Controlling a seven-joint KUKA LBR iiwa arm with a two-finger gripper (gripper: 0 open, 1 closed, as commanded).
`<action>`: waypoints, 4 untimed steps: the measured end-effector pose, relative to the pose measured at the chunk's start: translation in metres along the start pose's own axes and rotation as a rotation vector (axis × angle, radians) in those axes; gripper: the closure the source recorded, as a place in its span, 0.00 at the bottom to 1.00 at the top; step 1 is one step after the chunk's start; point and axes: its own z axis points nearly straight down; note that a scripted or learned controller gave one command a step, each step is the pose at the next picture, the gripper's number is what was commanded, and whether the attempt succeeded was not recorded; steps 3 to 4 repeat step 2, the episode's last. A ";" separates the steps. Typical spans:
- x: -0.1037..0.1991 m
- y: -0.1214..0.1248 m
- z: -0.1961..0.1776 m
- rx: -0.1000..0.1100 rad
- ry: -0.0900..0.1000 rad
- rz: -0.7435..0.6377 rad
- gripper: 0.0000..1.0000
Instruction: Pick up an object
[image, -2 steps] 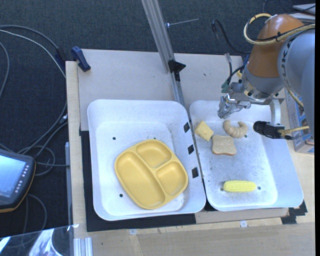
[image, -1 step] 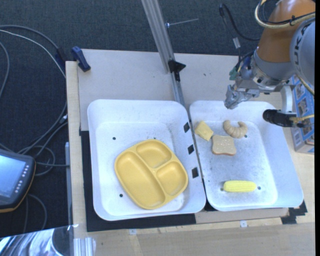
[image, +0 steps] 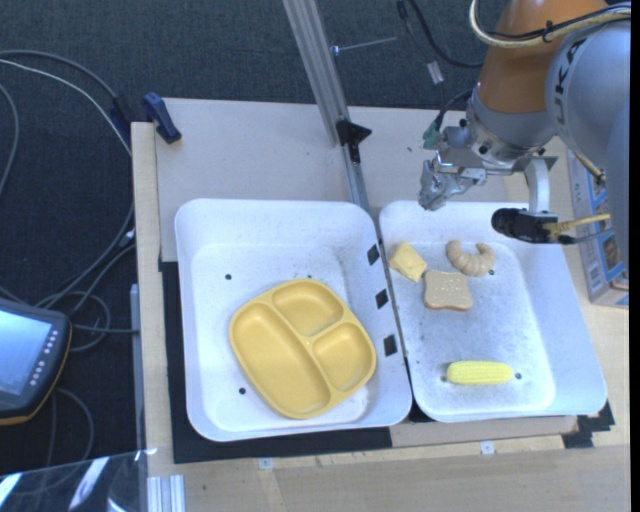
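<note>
While the gripper (image: 436, 196) hangs over the right bin's (image: 560, 300) far rim, whether it is clenched I cannot tell. Nearest lies the cheese wedge (image: 407, 262), probably light, stiff and smooth; pinch its flat sides. Toast (image: 447, 291), croissant (image: 471, 257) and corn (image: 479, 373) leave room.

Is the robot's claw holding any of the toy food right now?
No, nothing. The gripper hangs over the right bin's far edge with nothing between its jaws. The croissant, toast, cheese and corn lie in the bin.
</note>
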 end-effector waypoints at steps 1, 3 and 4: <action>0.056 0.009 -0.008 0.000 0.000 0.000 1.00; 0.113 0.005 -0.005 0.004 0.000 0.000 1.00; 0.113 0.005 -0.005 0.004 0.000 0.000 1.00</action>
